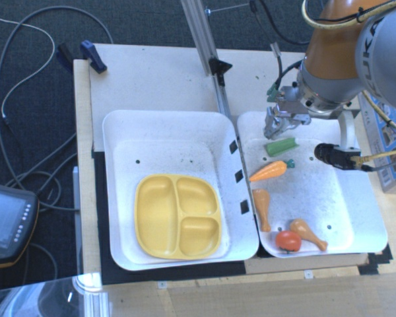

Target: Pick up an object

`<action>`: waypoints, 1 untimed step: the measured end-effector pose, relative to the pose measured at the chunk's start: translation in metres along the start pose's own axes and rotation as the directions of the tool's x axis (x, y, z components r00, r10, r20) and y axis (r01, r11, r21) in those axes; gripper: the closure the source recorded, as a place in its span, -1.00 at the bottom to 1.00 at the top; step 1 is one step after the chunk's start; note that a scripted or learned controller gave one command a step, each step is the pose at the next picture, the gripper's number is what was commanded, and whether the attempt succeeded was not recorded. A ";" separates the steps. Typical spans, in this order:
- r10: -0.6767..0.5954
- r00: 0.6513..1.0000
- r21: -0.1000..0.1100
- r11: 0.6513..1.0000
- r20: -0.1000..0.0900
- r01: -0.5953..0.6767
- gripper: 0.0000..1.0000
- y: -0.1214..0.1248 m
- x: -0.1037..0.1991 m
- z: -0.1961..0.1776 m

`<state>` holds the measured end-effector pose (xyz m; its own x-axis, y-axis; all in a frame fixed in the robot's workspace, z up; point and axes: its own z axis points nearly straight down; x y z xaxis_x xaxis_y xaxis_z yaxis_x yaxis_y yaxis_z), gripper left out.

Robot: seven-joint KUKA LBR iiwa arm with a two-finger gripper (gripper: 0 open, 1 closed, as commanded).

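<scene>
Since the green block [280, 146] is being targeted in the right bin [356, 207], the gripper [275, 128] is being hovered directly above; claw state cannot be told.

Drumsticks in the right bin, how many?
2. One drumstick lies by the bin's left wall, under the carrot. The other lies near the front edge, touching the tomato. The gripper could be hiding something at the back.

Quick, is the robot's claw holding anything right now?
Gripper: right above the green block in the right bin; nothing seen between its fingers, and open or shut cannot be told.
</scene>
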<state>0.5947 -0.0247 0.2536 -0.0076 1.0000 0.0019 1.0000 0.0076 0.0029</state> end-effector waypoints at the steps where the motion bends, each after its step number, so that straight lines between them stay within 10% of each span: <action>1: 0.001 1.000 0.001 1.000 0.000 -0.001 1.00 0.015 0.052 0.015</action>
<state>0.6089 0.0272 0.2386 -0.0066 1.0000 0.0014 1.0000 0.0066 0.0017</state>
